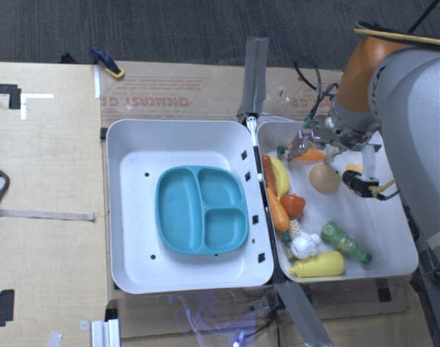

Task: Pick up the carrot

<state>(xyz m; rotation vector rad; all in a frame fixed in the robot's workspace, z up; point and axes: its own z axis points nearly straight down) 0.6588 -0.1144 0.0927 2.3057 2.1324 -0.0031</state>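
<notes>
Arm: the grey arm (411, 121) with its orange band comes in from the right edge of the frame and bends down over the upper part of the right bin (393, 262).
Gripper: the gripper (304, 147) sits low at the upper left of the right bin, close to the back wall; how far apart its fingers stand I cannot tell, and whether anything is caught in them I cannot tell either.
Orange piece: there's a small orange object (313, 155) right at the gripper's tip, touching or just under it — what it is, too small to say.
Carrot: the carrot (274, 205) lies lengthwise along the left wall of the right bin, below and to the left of the gripper, apart from it.
Neighbours: a banana (280, 175) rests against the carrot's upper end, a red tomato-like piece (293, 205) just to its right, a beige egg-shaped thing (324, 178) between carrot and arm.
Lower bin: green bottle (344, 241), yellow bottle (319, 265) and a white lumpy object (303, 245) down at the lower end.
Left bin: the left bin (126, 194) holds a teal divided plate (201, 210), centre of frame.
</notes>
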